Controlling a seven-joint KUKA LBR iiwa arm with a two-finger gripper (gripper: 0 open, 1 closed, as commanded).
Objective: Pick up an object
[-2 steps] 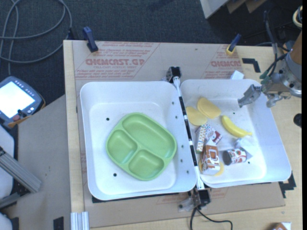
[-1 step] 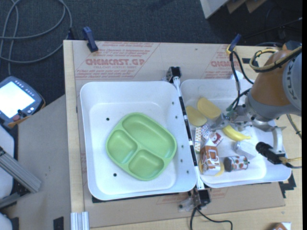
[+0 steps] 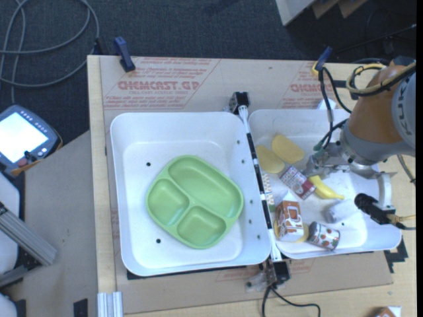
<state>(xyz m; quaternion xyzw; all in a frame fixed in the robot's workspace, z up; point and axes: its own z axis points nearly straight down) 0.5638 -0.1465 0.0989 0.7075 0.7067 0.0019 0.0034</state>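
1. We are looking down on a worktop (image 3: 198, 78) carrying two shallow white bins side by side: the left bin (image 3: 132, 137) and the right bin (image 3: 377, 236).
2. In the left bin a green divided plate (image 3: 195, 201) is lying flat near the middle.
3. The grey arm with its orange band (image 3: 377, 111) is reaching in from the right, over the right bin's far half.
4. Its claw (image 3: 322, 158) is sitting low among the objects; we cannot tell whether it is apart or together, and we are seeing nothing clamped in it.
5. A yellow banana (image 3: 325, 188) is lying just below the claw, close beside it.
6. A small pink-and-white packet (image 3: 297, 181) is resting just left of the banana.
7. Two pale yellow rounded pieces (image 3: 281, 152) are lying to the claw's left, near the divider between the bins.
8. An orange-and-white carton (image 3: 288, 219) and a red-and-white can (image 3: 324, 236), tipped on its side, are lying near the bin's front edge, well apart from the claw.
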